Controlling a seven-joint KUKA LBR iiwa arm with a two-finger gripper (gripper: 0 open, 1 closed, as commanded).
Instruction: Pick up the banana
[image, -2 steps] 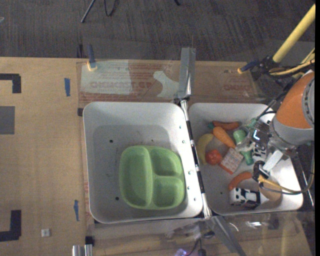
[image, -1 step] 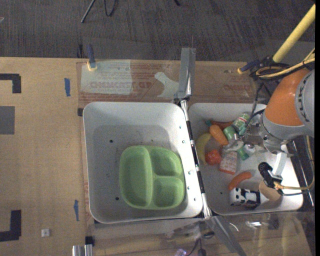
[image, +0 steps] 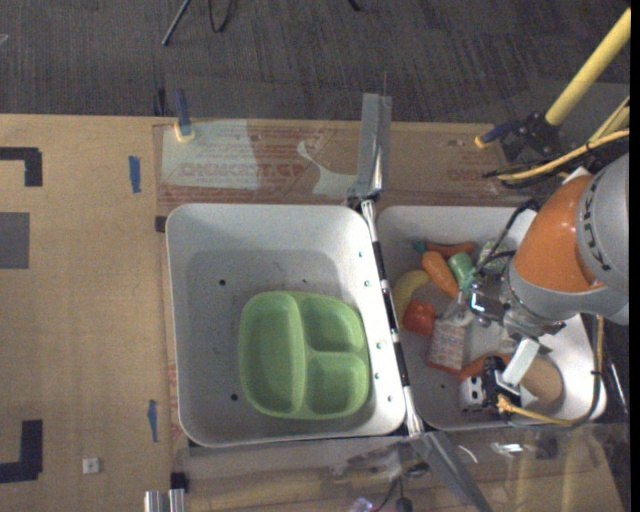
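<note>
Here, arm (image: 570, 250) bent over right bin (image: 590, 400), banana (image: 408, 288)

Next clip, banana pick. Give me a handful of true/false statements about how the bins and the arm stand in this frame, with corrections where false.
1. The green divided tray lies in the left bin. True.
2. The banana sits on the green divided tray. False: it lies in the right bin, near the wall between the bins.
3. The arm hangs over the right bin. True.
4. An orange carrot lies in the left bin. False: it is in the right bin, beside the banana.
5. The banana is lifted clear of the bin. False: it rests among the other items, left of the arm's wrist.
</note>
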